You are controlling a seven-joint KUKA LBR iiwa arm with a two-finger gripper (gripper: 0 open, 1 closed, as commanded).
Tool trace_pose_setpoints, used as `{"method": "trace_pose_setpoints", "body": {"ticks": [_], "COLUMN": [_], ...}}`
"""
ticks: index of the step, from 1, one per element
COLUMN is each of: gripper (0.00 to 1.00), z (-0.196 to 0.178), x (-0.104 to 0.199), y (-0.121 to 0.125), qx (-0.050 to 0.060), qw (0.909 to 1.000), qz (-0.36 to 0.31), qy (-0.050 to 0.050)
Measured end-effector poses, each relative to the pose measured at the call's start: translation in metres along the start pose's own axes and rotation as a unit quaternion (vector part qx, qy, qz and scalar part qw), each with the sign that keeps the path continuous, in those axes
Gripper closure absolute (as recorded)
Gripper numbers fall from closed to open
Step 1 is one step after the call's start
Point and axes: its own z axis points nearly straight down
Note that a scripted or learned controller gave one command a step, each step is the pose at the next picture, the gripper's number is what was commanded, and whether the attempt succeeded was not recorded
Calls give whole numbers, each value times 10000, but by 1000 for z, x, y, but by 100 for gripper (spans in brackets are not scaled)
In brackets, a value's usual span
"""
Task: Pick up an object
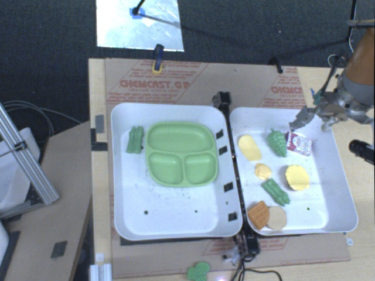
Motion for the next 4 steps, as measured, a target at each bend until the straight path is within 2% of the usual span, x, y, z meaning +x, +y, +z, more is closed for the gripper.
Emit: {"method": "trace_pose_setpoints", "body": {"ticks": [1,2,3,4], "gripper": [0,0,0,0], "z": [135,133,-46,-1], "x": [-13,22,80,132], "y": [-23,-74,-84,-131], "qx": [16,21,-81,25], "qw": [10000,10000,10000,10000], "qz": [14,9,-25,-20], "qy": [-3,12,0,17]}}
